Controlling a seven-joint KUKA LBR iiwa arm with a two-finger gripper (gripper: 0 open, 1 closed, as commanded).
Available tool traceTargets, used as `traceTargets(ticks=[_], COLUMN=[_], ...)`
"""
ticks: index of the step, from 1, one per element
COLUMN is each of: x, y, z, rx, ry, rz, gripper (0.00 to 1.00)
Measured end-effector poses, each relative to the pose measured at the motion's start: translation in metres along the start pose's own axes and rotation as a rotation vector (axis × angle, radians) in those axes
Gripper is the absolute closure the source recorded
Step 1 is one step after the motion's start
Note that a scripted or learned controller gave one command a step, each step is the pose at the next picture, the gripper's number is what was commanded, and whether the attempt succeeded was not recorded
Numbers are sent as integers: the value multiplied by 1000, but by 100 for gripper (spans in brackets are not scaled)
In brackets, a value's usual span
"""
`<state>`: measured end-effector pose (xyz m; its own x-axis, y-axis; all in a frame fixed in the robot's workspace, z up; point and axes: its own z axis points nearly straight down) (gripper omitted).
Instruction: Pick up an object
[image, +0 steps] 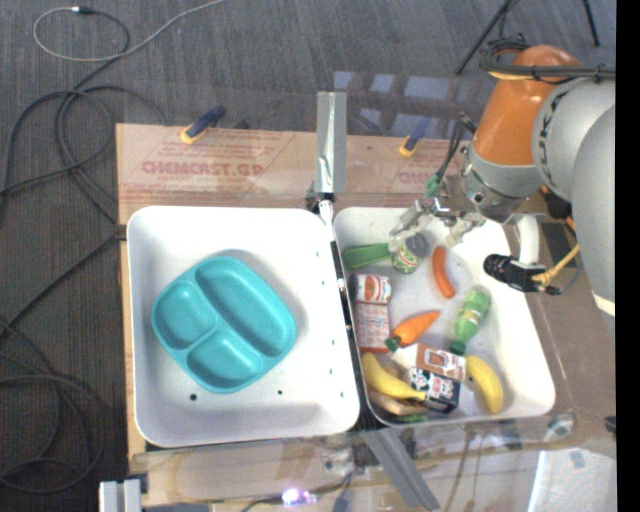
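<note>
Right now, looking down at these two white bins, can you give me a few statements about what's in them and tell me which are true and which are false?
1. The teal divided plate lies in the left bin. True.
2. The toy food is piled in the left bin. False: it lies in the right bin.
3. The gripper is above the far end of the right bin. True.
4. The carrot lies on the teal plate. False: it lies in the right bin, among the other food.
5. A banana lies near the right bin's near end. True.
</note>
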<state>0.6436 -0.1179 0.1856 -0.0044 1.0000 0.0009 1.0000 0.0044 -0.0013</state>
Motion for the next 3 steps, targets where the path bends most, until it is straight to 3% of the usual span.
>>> traceTargets(ticks=[1, 2, 3], x=[-44, -72, -75], y=[-34, 20, 16], z=[97, 90, 83], rx=[-10, 14, 36], ry=[-3, -6, -12], rz=[-92, 341, 343], gripper=[0, 0, 100])
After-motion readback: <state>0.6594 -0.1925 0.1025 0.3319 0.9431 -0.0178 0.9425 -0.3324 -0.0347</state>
